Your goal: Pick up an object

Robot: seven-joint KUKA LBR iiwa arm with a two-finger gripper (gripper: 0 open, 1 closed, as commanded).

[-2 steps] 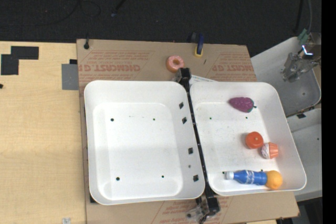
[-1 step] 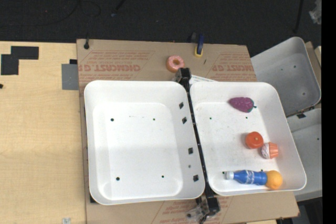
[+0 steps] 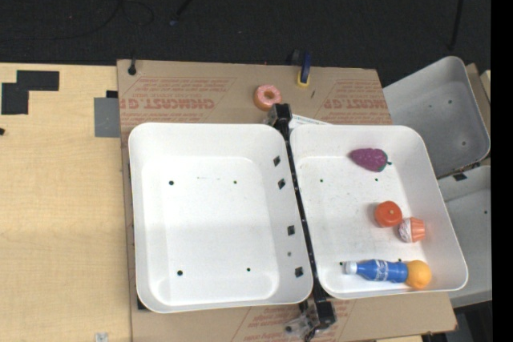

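I see the right bin (image 3: pixel 341 220) holding a purple piece (image 3: pixel 369 159), perhaps an eggplant, an orange cap (image 3: pixel 388 213) beside a red-white ball (image 3: pixel 412 230), and a blue bottle (image 3: pixel 377 270) touching an orange ball (image 3: pixel 418 275).

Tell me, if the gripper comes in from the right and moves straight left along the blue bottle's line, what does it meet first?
If it travels low, the right bin's rim comes first; above the rim, the orange ball, which lies at the end of the blue bottle. Height cannot be judged here.
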